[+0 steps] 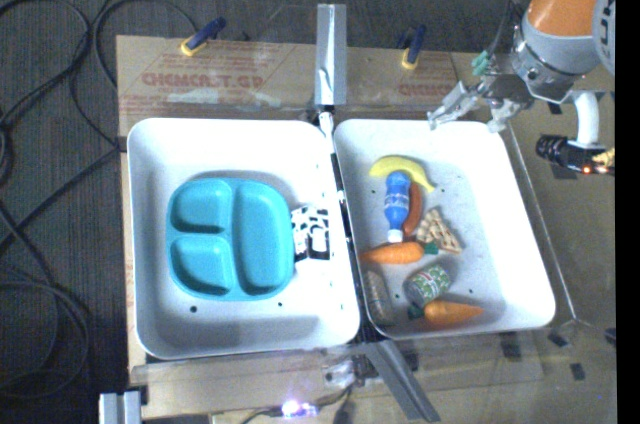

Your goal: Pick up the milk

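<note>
Start at the left bin: a blue divided tray sits in its middle, and your milk — a small black-and-white cow-patterned carton — lies just beside the tray's right edge, hard against the bin's right wall. It's likely light, stiff and a little slick, so take it across its narrow sides; judge the wall and the tray rim as the two things that will crowd your fingers. Move right over the divider to the right bin, where a banana, a blue bottle, a waffle wedge, two carrots, a green can and a darker tin lie clustered — none of them near the milk. Farthest right, your gripper hangs over that bin's far rim with its two fingers spread and nothing between them, well apart from the carton.
</note>
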Tool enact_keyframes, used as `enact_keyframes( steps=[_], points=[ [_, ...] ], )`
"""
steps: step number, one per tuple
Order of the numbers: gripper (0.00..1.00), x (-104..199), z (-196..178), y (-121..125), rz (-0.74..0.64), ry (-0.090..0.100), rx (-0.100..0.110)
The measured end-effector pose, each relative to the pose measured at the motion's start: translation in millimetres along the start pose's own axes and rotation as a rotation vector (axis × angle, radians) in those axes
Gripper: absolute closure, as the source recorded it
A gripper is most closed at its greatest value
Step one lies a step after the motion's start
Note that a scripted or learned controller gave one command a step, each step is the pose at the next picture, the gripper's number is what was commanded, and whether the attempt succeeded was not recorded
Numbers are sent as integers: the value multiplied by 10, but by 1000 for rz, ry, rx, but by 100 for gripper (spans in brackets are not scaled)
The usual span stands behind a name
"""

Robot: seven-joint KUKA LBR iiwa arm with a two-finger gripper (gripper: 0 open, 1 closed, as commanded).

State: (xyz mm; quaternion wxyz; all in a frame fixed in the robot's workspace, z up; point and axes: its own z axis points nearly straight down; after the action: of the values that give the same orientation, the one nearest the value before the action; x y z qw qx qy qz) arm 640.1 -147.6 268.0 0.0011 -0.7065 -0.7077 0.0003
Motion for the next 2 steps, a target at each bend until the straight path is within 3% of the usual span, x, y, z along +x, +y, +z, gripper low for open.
enact_keyframes(
  steps=[1,2],
  points=[
    [0,2,-229,-272,88,-1,0],
    [0,-23,881,-803,-173,0,0]
  ],
)
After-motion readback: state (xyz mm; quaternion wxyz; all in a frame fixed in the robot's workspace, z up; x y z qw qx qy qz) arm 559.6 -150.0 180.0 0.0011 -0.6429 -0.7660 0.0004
